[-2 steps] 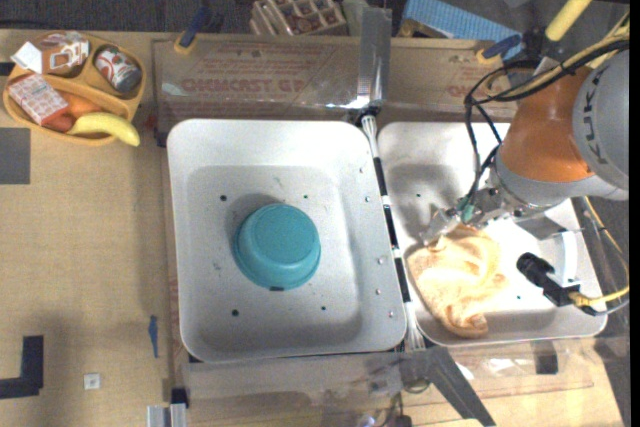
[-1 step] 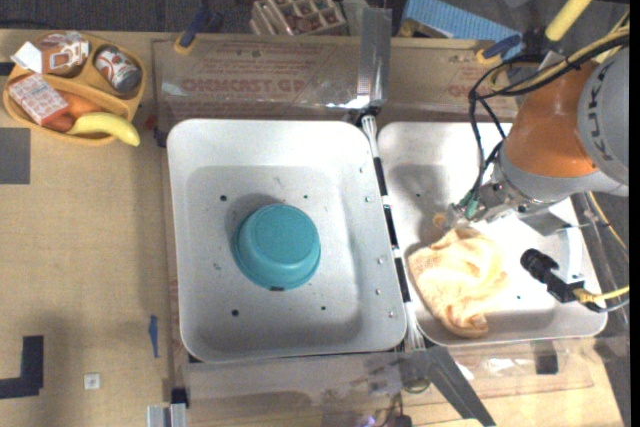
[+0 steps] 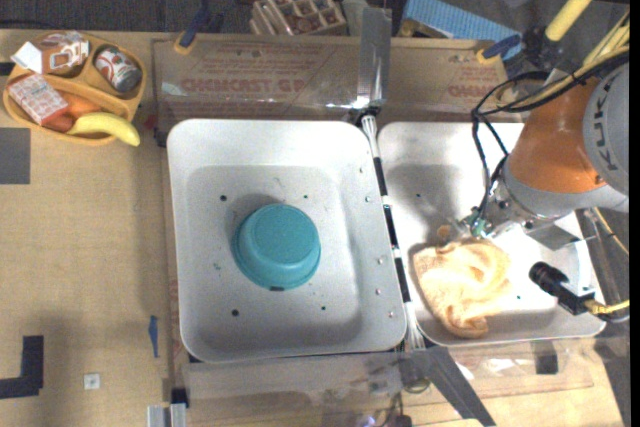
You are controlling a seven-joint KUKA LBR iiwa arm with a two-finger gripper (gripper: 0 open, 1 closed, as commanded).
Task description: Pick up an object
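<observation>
On the bench two shallow white plastic bins stand side by side, their inner walls meeting along a centre line. The left bin [image 3: 190, 215] holds one thing: a teal round plastic bowl [image 3: 278, 245], turned upside down. It rests near the middle of the bin's flat floor, a little toward the front, and is well apart from every wall.

The right bin [image 3: 420, 155] holds a pale yellow crumpled cloth [image 3: 462, 283], soft and bunched, lying in the near-left part of the floor. Its left edge lies just beside the wall shared with the left bin, and its near edge reaches the slope of the front wall.

The grey arm with the orange band [image 3: 555, 150] reaches in from the right and bends down over the right bin. The gripper [image 3: 480, 223] hangs low at the far edge of the pale yellow crumpled cloth, its tip right at the fabric's upper rim. From this slant it cannot be told whether it touches the fabric. Nor can it be told whether the gripper is open or closed, since its tip is small and dark against the bin's shadow. The cloth lies down on the bin floor.

Beyond the bins a brown cardboard sheet with red lettering [image 3: 260, 85] lies along their far side. At the bench's far-left corner a yellow oval tray [image 3: 88, 55] carries a yellow banana [image 3: 105, 126], a round tin [image 3: 118, 70] and a small red and white box [image 3: 38, 97].
</observation>
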